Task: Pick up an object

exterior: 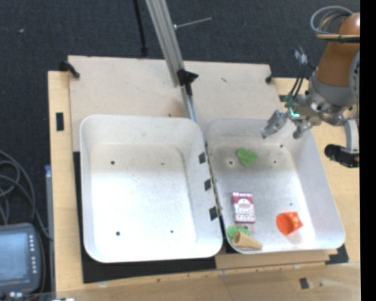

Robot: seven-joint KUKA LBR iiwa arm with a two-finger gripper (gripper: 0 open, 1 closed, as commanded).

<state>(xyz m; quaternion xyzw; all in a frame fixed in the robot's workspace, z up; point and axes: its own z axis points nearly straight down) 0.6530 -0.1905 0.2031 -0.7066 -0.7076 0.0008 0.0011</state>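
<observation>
Pincer hangs over the far right corner of the right bin, fingers splayed apart, nothing between them. Looks to sit above the bin floor rather than on it; height hard to judge from this slant.

Left to right across the tabletop:
- Left bin: bare white floor, a few dark specks.
- Slanted metal pole comes down from the top edge to the seam between the bins.
- Right bin, near its left wall: red-and-white carton lying flat, long axis running roughly front to back. Just in front of it, at the near rim, a tan cone with a bit of green at its left end, tip pointing right.
- Further back, mid-bin: small green lump, soft-looking, irregular.
- Front right: orange cup-like piece, on its side.

Key relation: the green lump is the nearest candidate, lying forward and to the left of the pincer in this view, near but not under it. Carton, cone and orange piece are all well apart from it, toward the front rim.

Judgement: no grasp begun. Any pick calls for a shift inward from the corner, then a descent. The lump has no clear long axis, so finger orientation matters little there; the carton would want the fingers across its short side.
</observation>
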